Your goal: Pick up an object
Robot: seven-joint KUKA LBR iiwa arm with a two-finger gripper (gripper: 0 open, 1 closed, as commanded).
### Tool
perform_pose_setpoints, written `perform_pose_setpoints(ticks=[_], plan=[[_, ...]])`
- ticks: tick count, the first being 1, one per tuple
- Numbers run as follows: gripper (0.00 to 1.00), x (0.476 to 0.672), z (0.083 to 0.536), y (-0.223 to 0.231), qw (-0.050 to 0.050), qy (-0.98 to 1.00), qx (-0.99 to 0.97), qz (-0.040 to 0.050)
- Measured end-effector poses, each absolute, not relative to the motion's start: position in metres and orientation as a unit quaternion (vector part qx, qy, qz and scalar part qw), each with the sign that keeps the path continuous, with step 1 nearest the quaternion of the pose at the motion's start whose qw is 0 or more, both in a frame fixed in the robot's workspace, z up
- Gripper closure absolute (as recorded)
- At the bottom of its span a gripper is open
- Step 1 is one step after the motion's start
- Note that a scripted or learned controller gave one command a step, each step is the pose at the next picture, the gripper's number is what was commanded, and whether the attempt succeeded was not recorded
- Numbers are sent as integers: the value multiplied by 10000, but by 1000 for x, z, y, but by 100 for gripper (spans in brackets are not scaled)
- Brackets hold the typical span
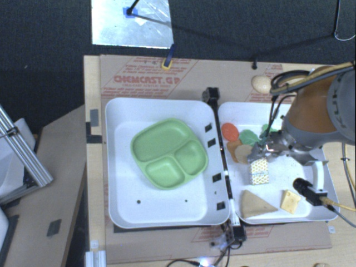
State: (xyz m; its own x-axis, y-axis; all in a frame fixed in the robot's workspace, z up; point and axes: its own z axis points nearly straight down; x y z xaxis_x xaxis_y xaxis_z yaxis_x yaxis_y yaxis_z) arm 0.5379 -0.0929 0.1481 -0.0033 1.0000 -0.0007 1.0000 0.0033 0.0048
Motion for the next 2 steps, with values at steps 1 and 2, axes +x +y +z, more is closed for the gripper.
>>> perform_pose_setpoints(ticks=[1,2], plan=[[100,538,212,-91,33,7087,7055,24],[100,539,225,-91,15,7087,7055,11]])
